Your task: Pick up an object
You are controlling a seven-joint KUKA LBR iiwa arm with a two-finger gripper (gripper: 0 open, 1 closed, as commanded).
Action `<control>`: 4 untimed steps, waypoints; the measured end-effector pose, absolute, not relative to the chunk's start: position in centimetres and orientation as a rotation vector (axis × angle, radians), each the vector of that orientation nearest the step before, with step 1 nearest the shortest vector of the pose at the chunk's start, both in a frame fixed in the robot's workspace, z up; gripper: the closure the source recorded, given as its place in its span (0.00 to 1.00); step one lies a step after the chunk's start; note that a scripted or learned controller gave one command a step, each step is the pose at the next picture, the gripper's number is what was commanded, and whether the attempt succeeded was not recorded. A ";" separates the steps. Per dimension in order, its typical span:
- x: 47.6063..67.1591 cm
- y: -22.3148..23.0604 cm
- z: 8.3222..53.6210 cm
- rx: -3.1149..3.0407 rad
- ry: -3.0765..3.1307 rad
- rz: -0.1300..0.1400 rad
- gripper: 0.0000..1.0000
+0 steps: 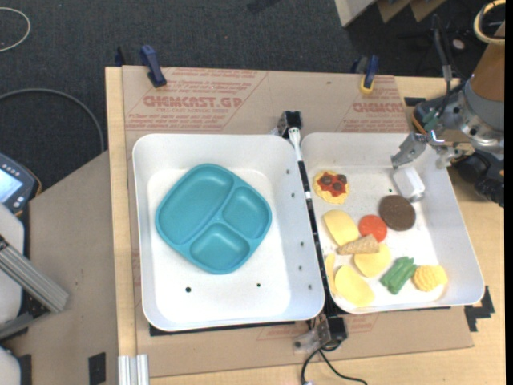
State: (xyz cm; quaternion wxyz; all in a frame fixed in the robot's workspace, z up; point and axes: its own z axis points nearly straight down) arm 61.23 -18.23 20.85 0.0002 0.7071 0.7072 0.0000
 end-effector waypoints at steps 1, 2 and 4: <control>59.0 -20.0 9.5 2.224 2.220 -0.003 0.00; 51.3 -19.0 19.6 2.226 2.218 0.001 0.00; 48.3 -13.5 9.9 2.217 2.210 0.010 1.00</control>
